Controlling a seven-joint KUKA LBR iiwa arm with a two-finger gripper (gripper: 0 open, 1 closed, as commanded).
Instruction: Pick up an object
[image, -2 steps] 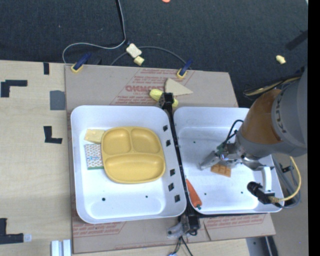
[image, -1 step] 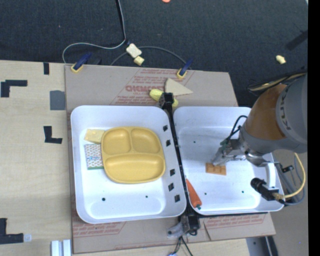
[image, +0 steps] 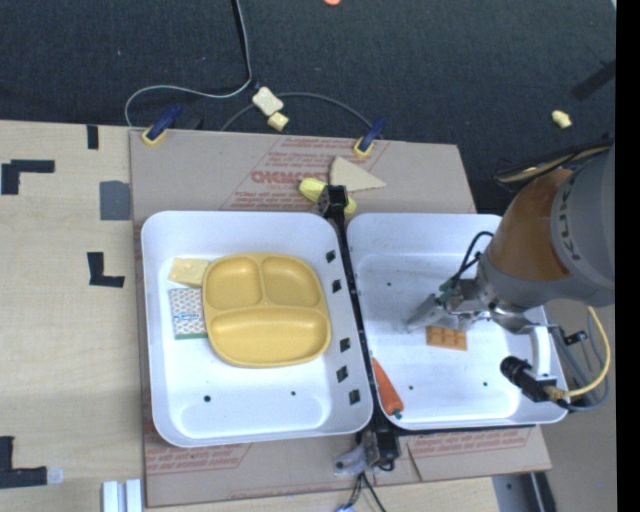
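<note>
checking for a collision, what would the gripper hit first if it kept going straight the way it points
The gripper points left and downward over the right bin, so it would probably meet bare bin floor first. The waffle piece lies just beside that line, though depth is unclear.

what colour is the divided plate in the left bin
Yellow; the plate shows plainly in the camera view.
</note>
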